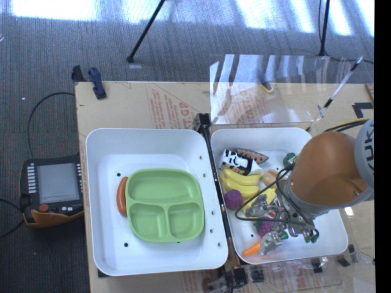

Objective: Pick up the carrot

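Carrot (251, 249): small, orange, tapering, lying in right bin (333, 244).
Bins: two.
Carrots: one.
Gripper (273, 240): hovering beside carrot; finger state impossible to tell.

A broad, rounded orange band (327, 166) wraps the arm (366, 154) above the wrist, with a pale grey shell beyond it carrying part of dark lettering. Below the band sits a darker grey collar. The gripper (282, 224) is a tangle of metal linkages, with thin black cables looping around it.
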Controlling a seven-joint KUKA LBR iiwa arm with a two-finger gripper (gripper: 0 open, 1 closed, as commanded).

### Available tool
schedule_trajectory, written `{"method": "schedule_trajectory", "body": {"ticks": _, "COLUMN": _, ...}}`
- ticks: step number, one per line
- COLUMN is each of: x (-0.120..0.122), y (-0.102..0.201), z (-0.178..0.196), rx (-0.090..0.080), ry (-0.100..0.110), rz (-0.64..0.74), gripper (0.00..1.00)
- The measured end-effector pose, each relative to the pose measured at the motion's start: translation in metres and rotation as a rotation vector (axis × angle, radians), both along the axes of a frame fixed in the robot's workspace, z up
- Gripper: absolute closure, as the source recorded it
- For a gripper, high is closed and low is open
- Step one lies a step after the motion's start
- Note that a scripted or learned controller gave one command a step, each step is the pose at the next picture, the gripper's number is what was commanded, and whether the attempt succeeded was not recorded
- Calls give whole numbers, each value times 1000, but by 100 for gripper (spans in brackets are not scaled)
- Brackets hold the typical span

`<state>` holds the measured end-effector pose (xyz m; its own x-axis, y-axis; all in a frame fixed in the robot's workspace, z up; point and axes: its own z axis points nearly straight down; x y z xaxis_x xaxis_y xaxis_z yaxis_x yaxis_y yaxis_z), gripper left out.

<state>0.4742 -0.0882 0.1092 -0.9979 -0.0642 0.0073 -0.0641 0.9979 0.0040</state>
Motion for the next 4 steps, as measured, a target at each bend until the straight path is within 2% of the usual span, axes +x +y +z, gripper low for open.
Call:
{"method": "schedule_trajectory", "body": {"ticks": 1, "x": 6, "y": 59, "z": 78, "rx": -2, "ry": -8, "rz": -310, "gripper": 0}}
{"method": "schedule_trajectory", "body": {"ticks": 2, "x": 3, "y": 57, "z": 77, "rx": -3, "ry": -4, "rz": -178, "gripper": 0}}
{"method": "schedule_trajectory", "body": {"ticks": 4, "x": 3, "y": 57, "z": 77, "rx": -2, "ry": -4, "rz": -180, "gripper": 0}}
